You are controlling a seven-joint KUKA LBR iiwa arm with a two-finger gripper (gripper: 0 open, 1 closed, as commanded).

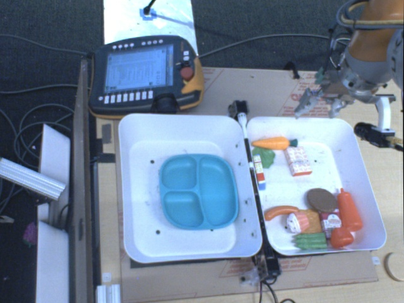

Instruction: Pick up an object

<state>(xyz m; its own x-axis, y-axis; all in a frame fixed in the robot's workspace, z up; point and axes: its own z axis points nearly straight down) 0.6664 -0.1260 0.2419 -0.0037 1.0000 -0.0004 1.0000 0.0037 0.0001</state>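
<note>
A teach pendant (146,73) with a lit screen sits at the far left of the bench. Behind it lies a white sheet (149,12). Cables (28,128) trail left.

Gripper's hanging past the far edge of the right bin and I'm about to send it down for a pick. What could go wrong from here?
1. The gripper sits over the bench beyond the right bin; a straight descent could hit the bin's far rim or bare cardboard.
2. The toys at the near end are crowded: ketchup bottle, brown disc, sausage and green beans lie close together, so a grasp may snag two or slip.
3. The carrot lies near the divider, leaving little finger clearance.
</note>
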